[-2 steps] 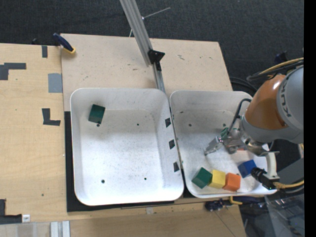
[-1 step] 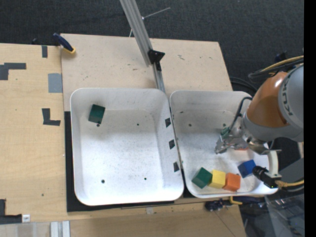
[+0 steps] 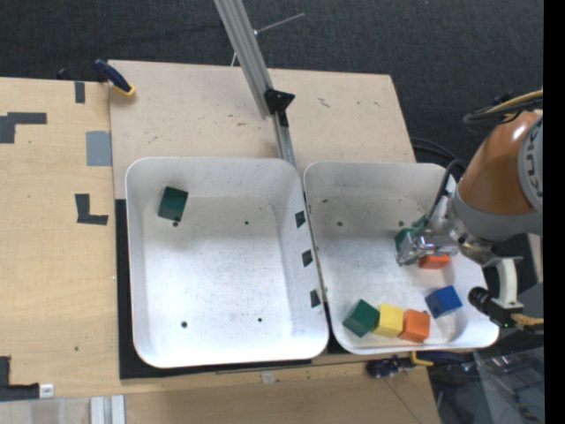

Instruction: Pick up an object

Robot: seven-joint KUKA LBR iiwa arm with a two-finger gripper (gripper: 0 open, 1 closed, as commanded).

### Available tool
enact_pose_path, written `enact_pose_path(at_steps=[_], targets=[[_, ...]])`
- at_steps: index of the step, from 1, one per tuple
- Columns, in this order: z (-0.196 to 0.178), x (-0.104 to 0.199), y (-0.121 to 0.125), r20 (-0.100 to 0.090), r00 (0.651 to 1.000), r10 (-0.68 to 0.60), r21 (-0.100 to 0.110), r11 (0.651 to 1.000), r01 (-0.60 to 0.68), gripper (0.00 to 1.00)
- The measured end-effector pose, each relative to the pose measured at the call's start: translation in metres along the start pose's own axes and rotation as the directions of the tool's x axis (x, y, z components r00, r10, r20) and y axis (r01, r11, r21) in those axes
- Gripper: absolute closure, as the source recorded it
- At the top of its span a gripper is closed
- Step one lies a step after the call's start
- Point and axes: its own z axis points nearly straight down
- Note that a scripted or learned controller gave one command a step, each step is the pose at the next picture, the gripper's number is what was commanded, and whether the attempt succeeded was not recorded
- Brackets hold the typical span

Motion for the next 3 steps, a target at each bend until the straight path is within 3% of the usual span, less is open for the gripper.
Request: enact_pose_path(at_steps=[2,3], targets=[[-0.098,-0.001,0.012,0.001,1.0,-0.001,-0.001,1.0,0.001,1.0],[-0.088,0.049,0.019,-0.001,1.0,-0.005,0.004,1.0,0.005,1.0]])
